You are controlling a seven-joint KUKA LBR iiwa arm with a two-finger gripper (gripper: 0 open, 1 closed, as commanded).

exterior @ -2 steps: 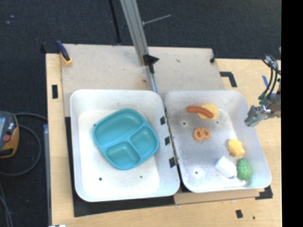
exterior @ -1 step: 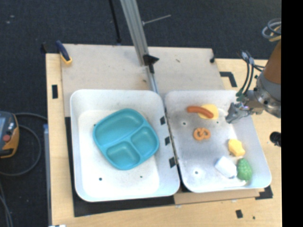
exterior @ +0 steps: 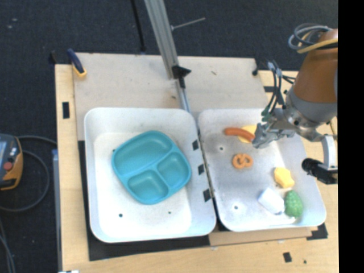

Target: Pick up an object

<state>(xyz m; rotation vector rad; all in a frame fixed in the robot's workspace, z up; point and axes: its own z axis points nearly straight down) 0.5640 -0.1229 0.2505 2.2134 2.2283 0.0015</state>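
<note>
Camera view: gripper (exterior: 260,136) low in right bin (exterior: 227,212), touching orange carrot-like piece (exterior: 239,133). Finger state unclear. Pretzel (exterior: 242,161) just below-left, apart.

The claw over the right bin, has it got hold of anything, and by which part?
Cannot be told. The claw sits right beside the orange and yellow pieces, but the view does not show anything between its tips.

plate (exterior: 151,166) in left bin (exterior: 96,124) — pretzel (exterior: 242,161) in right bin (exterior: 310,152)
</note>
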